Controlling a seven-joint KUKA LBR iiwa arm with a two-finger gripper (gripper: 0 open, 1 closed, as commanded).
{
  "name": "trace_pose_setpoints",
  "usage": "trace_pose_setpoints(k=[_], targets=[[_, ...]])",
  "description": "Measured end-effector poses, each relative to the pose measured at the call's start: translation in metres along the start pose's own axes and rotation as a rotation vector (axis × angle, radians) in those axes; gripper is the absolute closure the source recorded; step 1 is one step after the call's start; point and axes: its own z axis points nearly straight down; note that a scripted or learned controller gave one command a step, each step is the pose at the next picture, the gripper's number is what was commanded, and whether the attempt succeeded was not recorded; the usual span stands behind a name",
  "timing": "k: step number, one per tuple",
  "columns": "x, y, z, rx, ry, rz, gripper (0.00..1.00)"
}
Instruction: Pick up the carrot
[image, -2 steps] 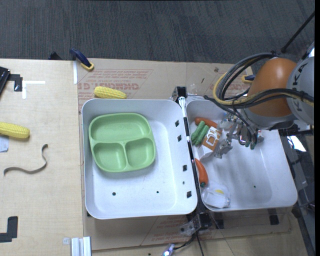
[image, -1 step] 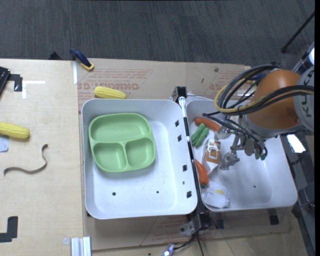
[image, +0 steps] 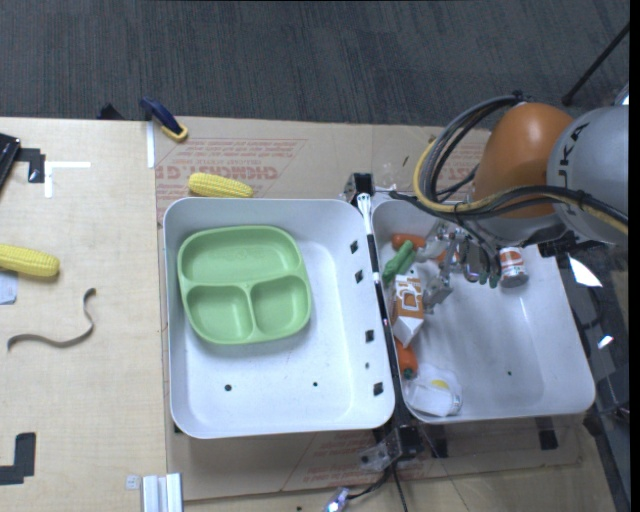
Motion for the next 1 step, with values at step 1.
trace_pose_setpoints(k=[1], targets=[[0.0479, -0.0632, 0.0003, 0.001, 0.003, 0.076, 0.0]])
